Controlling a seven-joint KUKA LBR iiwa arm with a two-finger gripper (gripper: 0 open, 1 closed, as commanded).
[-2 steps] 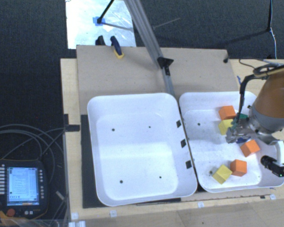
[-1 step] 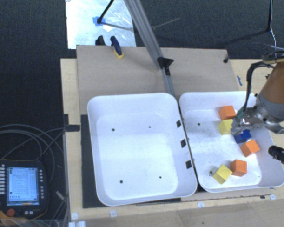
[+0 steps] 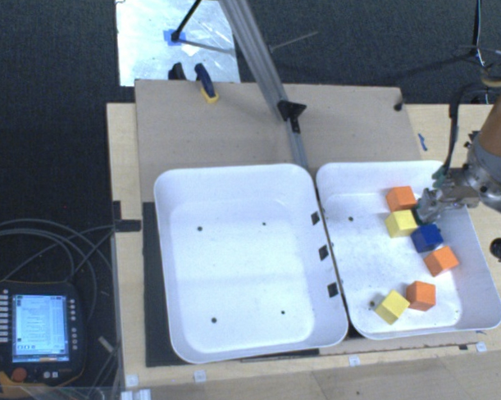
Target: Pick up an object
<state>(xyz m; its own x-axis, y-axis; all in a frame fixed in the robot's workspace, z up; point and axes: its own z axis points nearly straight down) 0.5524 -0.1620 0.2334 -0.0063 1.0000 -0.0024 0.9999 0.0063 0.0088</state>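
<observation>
The right bin holds several small blocks. An orange block and a yellow block sit near its far side, with a blue block just right of the yellow one. Further forward lie an orange block, another orange block and a second yellow block. My gripper reaches in from the right and hangs low over the gap between the far orange, yellow and blue blocks, close to the blue block's upper edge. I see no block lifted.
The left bin stands beside the right one, joined by dark clips. A grey pole slants over the bench's far side. A teach pendant with cables lies on the floor at the left.
</observation>
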